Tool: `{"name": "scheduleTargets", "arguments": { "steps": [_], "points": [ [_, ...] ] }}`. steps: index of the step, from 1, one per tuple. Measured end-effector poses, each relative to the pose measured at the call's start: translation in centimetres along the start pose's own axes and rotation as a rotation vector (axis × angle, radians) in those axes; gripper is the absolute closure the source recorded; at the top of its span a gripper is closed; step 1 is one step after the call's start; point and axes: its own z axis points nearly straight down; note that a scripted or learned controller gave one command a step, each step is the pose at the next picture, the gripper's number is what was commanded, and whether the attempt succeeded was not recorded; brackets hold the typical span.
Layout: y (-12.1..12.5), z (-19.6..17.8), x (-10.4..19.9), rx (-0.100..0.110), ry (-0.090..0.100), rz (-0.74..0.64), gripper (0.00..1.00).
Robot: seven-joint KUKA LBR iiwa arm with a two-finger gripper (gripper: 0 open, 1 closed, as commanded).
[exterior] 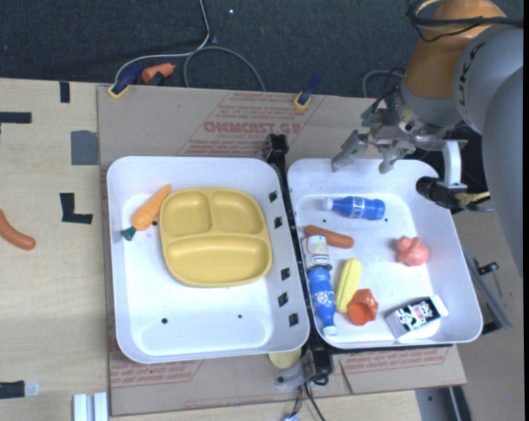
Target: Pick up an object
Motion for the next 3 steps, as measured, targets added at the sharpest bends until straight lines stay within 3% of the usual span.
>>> {"name": "scheduleTargets", "arguments": {
  "steps": [1,2,3],
  "points": [
    [-2.1,11.4,1.7,0.015,0.002,-0.001,0.0],
    [-5.8,11.0,-1.2,0.005,0.001,0.001,0.0],
    [-5.7,9.9,-1.2,0.005,-0.001,-0.002,1.0]
  ]
}}
